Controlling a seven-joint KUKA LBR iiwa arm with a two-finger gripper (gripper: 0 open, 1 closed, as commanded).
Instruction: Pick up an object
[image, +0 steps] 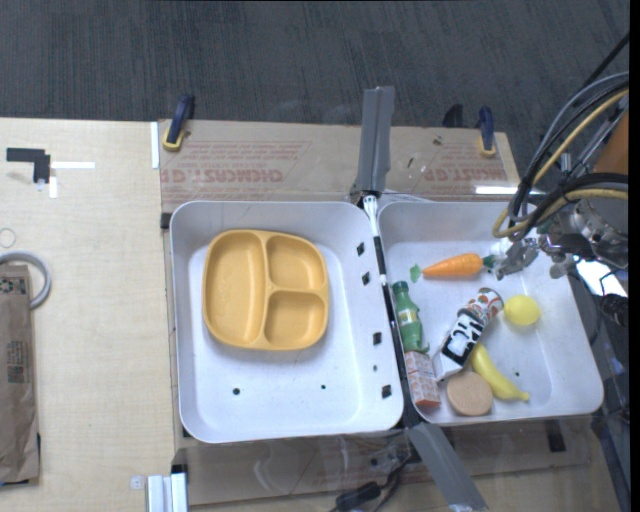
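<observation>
The right bin (560, 400) holds an orange carrot (452, 266), a green bottle (407, 316), a yellow lemon (521, 311), a banana (497, 374), a black-and-white can (470, 327), a round brown disc (469, 394) and a red packet (421, 377). My gripper (516, 256) hangs over the bin's upper right part, just right of the carrot's green end and above the lemon. Nothing is seen held in it.
The left bin (200, 400) holds a yellow divided plate (266, 290). A grey divider (377, 140) runs between the bins at the back. Cables (570, 130) and the arm crowd the right edge. A brown paper bag (15, 370) lies at the far left.
</observation>
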